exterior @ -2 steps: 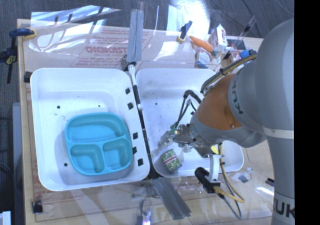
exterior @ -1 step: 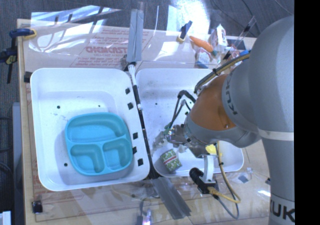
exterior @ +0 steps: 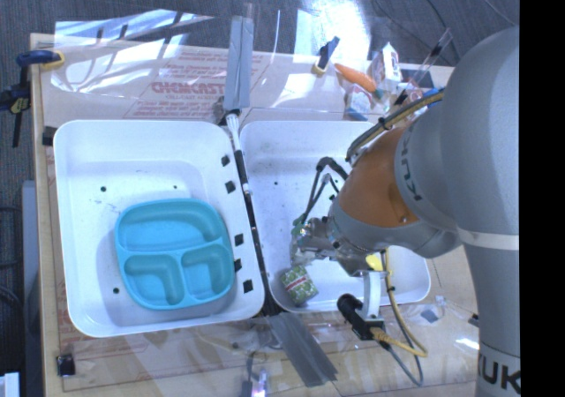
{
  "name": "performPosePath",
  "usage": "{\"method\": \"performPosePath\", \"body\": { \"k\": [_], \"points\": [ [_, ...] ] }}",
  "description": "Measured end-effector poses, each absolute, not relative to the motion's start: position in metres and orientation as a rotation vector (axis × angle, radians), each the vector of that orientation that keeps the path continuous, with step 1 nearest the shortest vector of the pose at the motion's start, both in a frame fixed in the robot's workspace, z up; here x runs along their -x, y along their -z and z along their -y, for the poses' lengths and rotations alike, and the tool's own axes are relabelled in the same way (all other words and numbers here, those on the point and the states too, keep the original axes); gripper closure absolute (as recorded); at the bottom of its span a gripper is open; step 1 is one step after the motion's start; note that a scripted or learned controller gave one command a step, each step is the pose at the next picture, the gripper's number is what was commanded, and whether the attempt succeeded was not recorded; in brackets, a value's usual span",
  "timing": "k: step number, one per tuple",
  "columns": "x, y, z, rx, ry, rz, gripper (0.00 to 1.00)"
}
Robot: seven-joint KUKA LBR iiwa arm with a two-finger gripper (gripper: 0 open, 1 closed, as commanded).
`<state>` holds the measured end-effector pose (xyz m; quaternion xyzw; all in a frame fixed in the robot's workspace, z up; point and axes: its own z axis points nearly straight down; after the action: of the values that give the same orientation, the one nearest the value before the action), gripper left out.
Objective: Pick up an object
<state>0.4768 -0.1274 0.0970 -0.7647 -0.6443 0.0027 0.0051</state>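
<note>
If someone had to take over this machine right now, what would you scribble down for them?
Claw: low in the right bin, just above a small green patterned object near the bin's front edge. Whether it is open or shut can't be seen.
Left bin: holds a blue divided tray.
Done: arm has reached into the bin.
Left: nothing visibly lifted; the pick-up is not yet confirmed.

My arm (exterior: pixel 441 175) crowds the right bin (exterior: pixel 274 148); its floor left of my gripper (exterior: pixel 309 245) lies open. The divided blue tray (exterior: pixel 172 254) fills the far-left bin's (exterior: pixel 88 157) near half.
</note>
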Motion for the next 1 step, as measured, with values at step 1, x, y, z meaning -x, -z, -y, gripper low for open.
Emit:
{"method": "performPosePath", "body": {
  "k": [1],
  "points": [
    [-0.5487, -0.232, 0.075, 2.254, -0.004, 2.184, 1.0]
  ]
}}
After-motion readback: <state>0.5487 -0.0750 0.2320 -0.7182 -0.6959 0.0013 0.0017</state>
